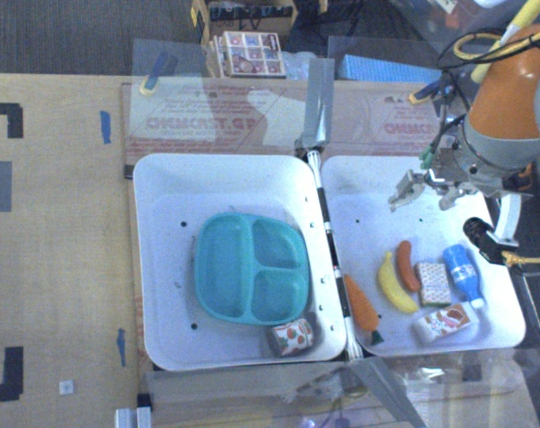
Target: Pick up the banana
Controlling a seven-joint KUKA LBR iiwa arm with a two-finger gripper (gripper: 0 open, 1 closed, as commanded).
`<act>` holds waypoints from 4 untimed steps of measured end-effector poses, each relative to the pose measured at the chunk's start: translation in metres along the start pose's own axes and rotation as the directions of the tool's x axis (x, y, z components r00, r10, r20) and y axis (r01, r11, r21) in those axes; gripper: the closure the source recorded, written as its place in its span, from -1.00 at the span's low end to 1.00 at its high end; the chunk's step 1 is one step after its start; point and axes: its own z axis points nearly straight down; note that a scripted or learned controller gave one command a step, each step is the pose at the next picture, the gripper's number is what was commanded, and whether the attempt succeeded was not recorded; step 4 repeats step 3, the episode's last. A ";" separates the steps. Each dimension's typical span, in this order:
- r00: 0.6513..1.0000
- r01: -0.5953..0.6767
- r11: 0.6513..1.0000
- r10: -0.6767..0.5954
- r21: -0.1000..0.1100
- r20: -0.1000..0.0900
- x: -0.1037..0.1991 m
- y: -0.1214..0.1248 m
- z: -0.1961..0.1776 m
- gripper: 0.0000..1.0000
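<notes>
On the bench, the right bin (341, 185) holds the banana (395, 284) at lower right, the gripper (424, 191) spread empty above it.

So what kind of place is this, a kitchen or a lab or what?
Most likely a robotics lab bench, not a kitchen: the robot arm hangs over two white bins of toy food such as a banana, with cardboard boxes and cables behind.

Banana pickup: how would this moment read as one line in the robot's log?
hand: open, above right bin, holding nothing | banana: lying in right bin, beside hot dog, untouched | step: grasp not yet made
</notes>
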 end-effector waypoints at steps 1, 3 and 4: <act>0.969 0.247 0.969 -0.247 -0.007 0.001 0.010 -0.066 0.113 -1.00; 0.976 0.216 0.976 -0.216 -0.001 0.001 0.079 -0.070 0.017 1.00; 0.976 0.216 0.976 -0.216 -0.001 0.001 0.079 -0.070 0.017 1.00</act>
